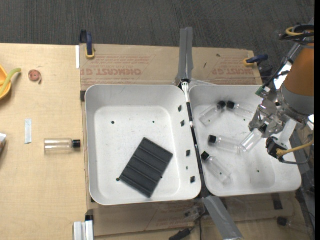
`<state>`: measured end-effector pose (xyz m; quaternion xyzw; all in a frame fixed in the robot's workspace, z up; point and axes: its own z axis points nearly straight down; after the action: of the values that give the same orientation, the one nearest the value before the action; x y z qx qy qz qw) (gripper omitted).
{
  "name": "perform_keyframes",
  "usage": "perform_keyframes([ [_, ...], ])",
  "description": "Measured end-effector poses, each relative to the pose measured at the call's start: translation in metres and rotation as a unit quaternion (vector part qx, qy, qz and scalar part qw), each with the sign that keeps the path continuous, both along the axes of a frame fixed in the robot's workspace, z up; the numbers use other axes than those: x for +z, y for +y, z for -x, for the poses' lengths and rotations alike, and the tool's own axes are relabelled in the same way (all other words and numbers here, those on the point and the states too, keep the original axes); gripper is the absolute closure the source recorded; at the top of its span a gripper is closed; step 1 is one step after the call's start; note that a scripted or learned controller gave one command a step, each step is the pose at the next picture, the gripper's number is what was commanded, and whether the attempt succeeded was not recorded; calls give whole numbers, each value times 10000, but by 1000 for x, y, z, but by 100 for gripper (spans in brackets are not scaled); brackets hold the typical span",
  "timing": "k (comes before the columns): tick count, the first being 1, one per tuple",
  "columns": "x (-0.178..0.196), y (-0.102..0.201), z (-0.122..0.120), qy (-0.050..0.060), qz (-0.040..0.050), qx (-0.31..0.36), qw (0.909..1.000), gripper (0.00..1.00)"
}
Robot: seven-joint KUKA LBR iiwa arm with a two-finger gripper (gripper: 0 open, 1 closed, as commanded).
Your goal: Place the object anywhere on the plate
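Observation:
The black ridged plate (146, 166) lies tilted on the floor of the left bin (100, 104). In the right bin (280, 181) lie several clear bottles with black caps, one of them (226, 145) near the middle and another (218, 167) toward the front left. My gripper (261, 128) hangs over the right side of the right bin. A clear bottle (249, 141) slants down and left from between its fingers, so it looks shut on that bottle. The bottle's upper end is hidden by the gripper.
Two more bottles (210, 114) (241, 109) lie at the back of the right bin. On the wooden bench to the left lies a loose bottle (59, 144), with an orange object (3, 81) at the far left edge. A metal divider (186, 54) runs between the bins.

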<state>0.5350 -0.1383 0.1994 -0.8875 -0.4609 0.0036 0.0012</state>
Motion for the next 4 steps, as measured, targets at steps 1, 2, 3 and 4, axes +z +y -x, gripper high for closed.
perform_keyframes([
  [1, 6, 49, -95, -14, -1, 1117, 9937, 100],
  [2, 158, 66, -121, -21, -5, 1889, 9820, 100],
  [3, 130, 96, 57, -13, -7, 1096, 9940, 100],
  [4, 190, 157, -23, -17, -8, 2747, 9615, 100],
])
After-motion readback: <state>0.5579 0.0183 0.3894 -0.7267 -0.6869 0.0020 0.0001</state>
